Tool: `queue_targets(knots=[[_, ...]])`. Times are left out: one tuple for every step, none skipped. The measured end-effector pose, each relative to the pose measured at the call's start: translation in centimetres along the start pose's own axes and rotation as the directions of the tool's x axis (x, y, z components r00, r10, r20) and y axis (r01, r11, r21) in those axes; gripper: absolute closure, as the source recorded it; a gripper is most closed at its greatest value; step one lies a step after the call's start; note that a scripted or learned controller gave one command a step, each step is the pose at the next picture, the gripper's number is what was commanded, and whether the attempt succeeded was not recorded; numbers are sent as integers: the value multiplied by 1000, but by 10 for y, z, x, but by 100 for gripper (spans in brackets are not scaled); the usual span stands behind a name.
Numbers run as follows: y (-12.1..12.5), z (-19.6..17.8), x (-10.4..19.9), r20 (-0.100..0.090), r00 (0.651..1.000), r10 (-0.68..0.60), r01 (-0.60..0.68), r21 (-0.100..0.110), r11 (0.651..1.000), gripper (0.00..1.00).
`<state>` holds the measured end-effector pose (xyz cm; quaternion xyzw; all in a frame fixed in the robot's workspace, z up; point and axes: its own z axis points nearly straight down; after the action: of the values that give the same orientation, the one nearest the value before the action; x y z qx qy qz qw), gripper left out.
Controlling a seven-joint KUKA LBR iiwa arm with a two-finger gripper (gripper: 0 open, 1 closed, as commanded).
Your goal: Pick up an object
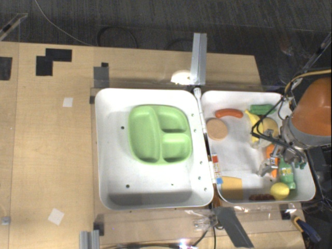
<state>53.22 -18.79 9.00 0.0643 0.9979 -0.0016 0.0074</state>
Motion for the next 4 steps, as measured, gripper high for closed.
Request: queue_targets(knots=[[1,0,14,6,1000,-2,2,0,1000,0],[2,-12,9,18,1000,-9,9,2,1000,100],[-20,-25,12,-7,928,-373,373,-6,928,100],[-19,-25,12,-7,928,-373,373,-6,928,0]])
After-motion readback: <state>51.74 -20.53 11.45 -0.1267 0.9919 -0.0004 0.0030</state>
